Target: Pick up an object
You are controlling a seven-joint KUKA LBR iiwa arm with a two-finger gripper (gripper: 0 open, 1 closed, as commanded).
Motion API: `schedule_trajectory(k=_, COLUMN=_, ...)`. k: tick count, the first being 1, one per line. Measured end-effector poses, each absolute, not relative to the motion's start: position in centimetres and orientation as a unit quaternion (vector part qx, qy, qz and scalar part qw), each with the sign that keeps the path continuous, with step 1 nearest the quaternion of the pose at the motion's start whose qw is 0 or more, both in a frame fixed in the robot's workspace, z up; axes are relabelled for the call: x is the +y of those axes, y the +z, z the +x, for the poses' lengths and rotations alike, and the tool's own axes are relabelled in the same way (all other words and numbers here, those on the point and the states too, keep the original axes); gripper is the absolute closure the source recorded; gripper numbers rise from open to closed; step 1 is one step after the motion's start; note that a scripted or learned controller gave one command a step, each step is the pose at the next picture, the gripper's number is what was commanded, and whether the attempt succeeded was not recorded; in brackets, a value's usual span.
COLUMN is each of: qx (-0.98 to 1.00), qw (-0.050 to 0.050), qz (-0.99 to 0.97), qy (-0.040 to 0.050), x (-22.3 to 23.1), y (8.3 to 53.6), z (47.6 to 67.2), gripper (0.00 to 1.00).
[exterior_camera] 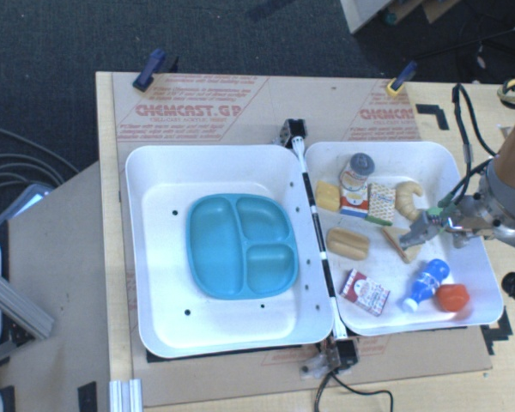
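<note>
Leftmost, the left bin holds a blue divided plate lying flat near its middle. Across the divider, the right bin carries the loose objects: a yellow block and a small jar toward the far side, a bread roll in the middle, a red-and-white carton near the front. Further right lie a patterned packet, a croissant, a blue bottle and a red ball. The gripper hangs low over the right side of this bin, just beside a tan piece; whether its fingers are spread or closed cannot be told.
</note>
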State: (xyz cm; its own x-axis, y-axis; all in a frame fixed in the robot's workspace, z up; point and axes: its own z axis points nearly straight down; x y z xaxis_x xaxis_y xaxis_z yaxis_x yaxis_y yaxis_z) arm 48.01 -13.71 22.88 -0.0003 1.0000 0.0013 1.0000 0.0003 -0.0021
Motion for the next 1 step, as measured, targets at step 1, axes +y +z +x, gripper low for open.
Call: schedule_trajectory(k=1, qx=-0.707, qw=-0.003, qz=-0.707, qy=-0.002, x=-12.65, y=9.92, z=52.51, gripper=0.0)
